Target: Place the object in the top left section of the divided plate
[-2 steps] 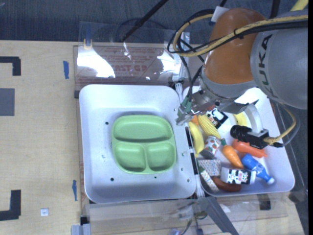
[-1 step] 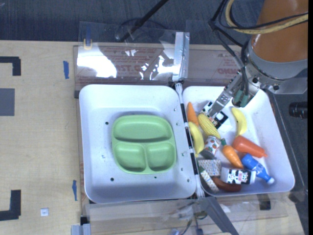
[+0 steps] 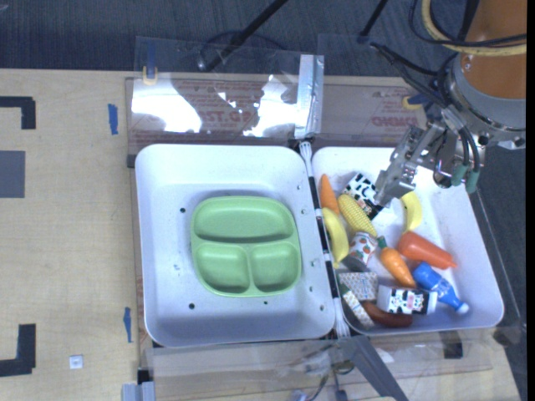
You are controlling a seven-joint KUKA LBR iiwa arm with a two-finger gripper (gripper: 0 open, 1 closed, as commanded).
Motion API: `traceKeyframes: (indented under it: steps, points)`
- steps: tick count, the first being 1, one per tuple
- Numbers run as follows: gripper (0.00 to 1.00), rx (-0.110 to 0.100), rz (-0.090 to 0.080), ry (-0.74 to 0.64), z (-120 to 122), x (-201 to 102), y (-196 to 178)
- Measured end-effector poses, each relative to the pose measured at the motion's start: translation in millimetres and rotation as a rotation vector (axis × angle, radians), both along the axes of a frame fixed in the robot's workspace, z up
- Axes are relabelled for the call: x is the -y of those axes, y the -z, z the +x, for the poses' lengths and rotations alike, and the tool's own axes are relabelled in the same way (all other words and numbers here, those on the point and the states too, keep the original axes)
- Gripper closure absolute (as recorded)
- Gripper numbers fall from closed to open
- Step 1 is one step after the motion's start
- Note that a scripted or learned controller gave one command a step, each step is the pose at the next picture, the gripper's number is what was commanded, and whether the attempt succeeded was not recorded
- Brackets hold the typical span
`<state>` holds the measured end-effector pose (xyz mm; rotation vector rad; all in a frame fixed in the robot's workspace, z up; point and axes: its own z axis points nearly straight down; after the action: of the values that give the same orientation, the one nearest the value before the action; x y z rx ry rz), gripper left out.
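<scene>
A green divided plate (image 3: 201, 224) lies in the middle of the left white bin (image 3: 159, 182); it has one wide section at the back and two smaller ones at the front, all bare. My gripper (image 3: 382, 199) hangs low in the right bin (image 3: 481, 232), right beside a black-and-white spotted toy (image 3: 359, 185) and a yellow corn cob (image 3: 354, 215). Nothing shows held in it. A small banana (image 3: 411, 210) lies just right of the gripper.
The right bin is crowded: a carrot (image 3: 327, 193), a yellow banana (image 3: 335, 233), a small can (image 3: 362, 246), an orange carrot (image 3: 398, 266), a red-orange vegetable (image 3: 426, 249), a blue bottle (image 3: 440, 286) and a sausage (image 3: 386, 317). A ridge separates the bins.
</scene>
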<state>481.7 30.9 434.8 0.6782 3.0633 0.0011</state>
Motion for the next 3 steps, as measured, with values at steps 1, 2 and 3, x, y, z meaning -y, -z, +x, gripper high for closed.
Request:
traceKeyframes:
  steps: [1,2,3]
  points:
    - [1.00,-0.006,0.001,-0.120,-3,-21,198]
    - [1.00,-0.003,0.001,-0.236,24,-89,219]
    - [1.00,-0.007,0.000,-0.246,-3,-113,232]
